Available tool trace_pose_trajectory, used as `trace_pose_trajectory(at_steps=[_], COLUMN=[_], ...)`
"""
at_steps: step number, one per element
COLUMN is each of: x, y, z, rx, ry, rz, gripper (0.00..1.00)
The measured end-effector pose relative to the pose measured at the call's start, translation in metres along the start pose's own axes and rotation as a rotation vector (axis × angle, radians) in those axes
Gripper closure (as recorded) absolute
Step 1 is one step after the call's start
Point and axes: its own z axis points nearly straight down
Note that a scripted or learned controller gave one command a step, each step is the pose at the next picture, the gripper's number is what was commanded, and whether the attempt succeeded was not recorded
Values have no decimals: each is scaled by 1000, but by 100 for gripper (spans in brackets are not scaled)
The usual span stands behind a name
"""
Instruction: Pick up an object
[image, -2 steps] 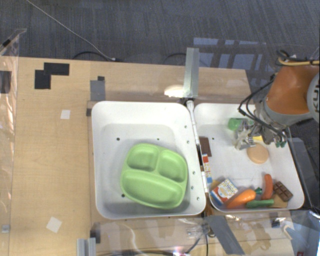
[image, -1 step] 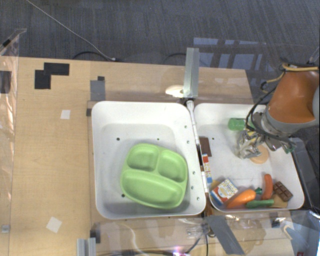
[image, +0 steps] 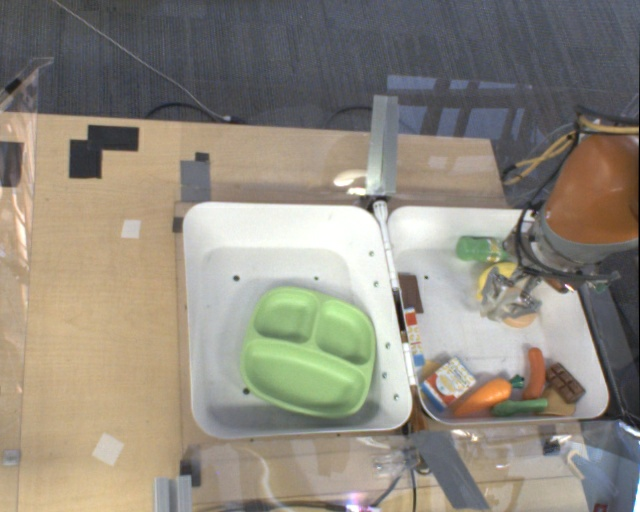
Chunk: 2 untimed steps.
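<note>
The arm reaches in from the right with its orange band above the right bin. My gripper hangs low over the bin's upper right part. It is just above a flat tan round piece, with a yellow toy touching its upper left side. A green toy lies just behind that. The metal of the gripper hides whatever lies directly under it.
Along the right bin's front lie a small printed box, a carrot, a green pod, a red sausage and a chocolate bar. A brown bar lies by the divider. A green divided plate sits in the left bin.
</note>
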Motion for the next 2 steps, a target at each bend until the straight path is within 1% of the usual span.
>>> trace_pose_trajectory(at_steps=[1,2], x=[0,-52], y=[0,-11], z=[1,23], rx=[-1,4], ry=[0,-3], rz=[0,-128], gripper=[0,0])
